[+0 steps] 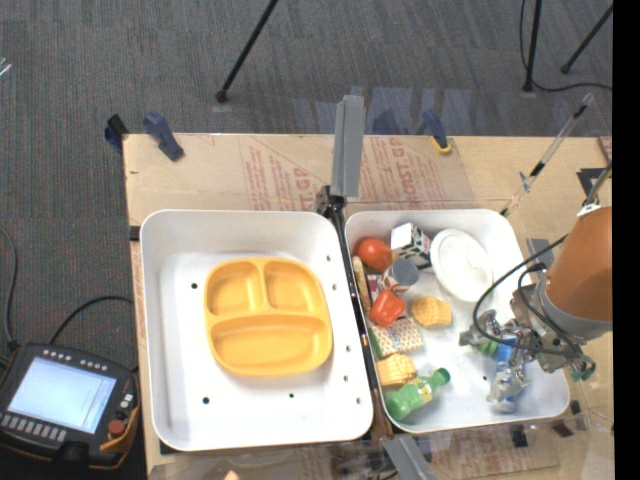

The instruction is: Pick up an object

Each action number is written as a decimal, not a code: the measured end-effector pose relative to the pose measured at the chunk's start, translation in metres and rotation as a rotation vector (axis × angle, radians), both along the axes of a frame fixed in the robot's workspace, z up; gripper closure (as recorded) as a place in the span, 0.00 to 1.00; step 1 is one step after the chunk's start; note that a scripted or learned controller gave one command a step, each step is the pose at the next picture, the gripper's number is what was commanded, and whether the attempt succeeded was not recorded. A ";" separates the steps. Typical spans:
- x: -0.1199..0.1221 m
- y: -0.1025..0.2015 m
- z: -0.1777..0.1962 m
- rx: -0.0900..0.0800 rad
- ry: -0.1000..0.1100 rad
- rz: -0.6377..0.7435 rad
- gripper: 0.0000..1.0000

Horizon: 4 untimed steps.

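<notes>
Camera view: tool (507, 376) low in the near right corner of the right bin (488, 220), wrist and orange band just behind it toward the right edge. Cannot tell the tool's state from this angle; cables and metal parts crowd the tip. Something bluish-white right at the tip, perhaps part of the tool, perhaps an object, too blurred to name. Nothing plainly lifted clear of the bin floor. Left of the tool, near: green bottle (417, 393). Further left and up: yellow waffle-like piece (432, 312), red cup-shaped toy (386, 307), tomato (374, 253). Above the tool: white plate (461, 264). Well apart to the left: yellow divided tray (268, 315) in the left bin (160, 268). Judged progress: descent made, grasp unconfirmed, lift not yet done.
</notes>
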<state>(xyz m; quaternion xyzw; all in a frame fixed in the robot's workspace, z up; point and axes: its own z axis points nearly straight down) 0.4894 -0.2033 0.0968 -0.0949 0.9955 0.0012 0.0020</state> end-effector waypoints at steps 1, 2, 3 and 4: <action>0.001 0.002 0.010 0.001 -0.003 0.004 1.00; 0.001 0.002 0.009 0.001 -0.002 0.004 0.00; 0.004 -0.001 -0.011 0.001 0.006 0.005 0.00; 0.006 0.001 -0.001 0.002 0.003 0.013 1.00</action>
